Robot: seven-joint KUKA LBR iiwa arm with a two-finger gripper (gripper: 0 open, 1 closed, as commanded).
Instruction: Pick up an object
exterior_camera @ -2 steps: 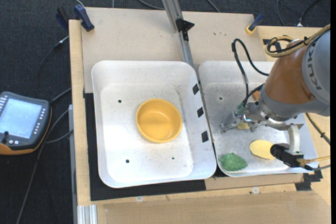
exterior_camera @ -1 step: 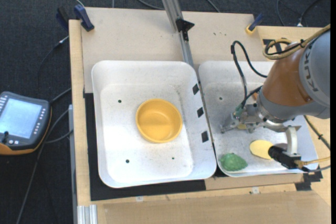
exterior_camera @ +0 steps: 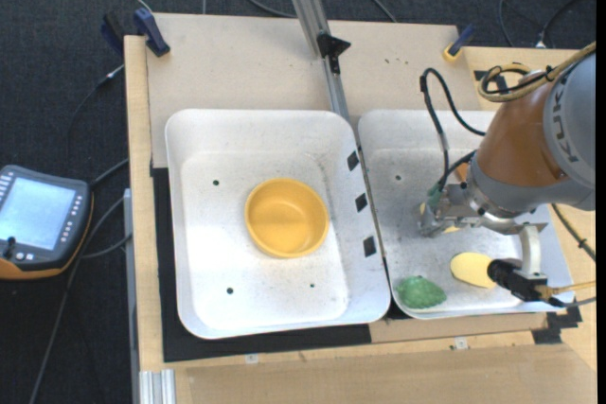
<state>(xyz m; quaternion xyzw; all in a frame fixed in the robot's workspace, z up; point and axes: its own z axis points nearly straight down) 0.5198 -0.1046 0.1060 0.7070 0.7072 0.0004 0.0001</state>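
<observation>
Yellow plastic was what we noticed first: a round yellow plastic bowl (exterior_camera: 287, 217) sat upright near the middle of the left shallow white bin (exterior_camera: 189, 147), well apart from its walls. Taking that bowl as our landmark, the right shallow white bin (exterior_camera: 398, 132) lay just to its right, the two bins touching along their shared edge on the pale wooden bench (exterior_camera: 246, 61).

Further right of the bowl, low over the right bin's floor, we saw the end effector (exterior_camera: 437, 220) of the grey arm with its orange band (exterior_camera: 516, 147). We could not tell how it was set, nor whether anything sat in it, because the wrist hid that part.

Right of the bowl and nearer the front wall of the right bin lay a small crumpled green object (exterior_camera: 419, 291). Beyond it, still further from the bowl, lay a pale yellow oval object (exterior_camera: 470, 268), just below the end effector and apart from it. A black-tipped piece of the arm's gear (exterior_camera: 516, 279) overlapped that oval's right end.
</observation>
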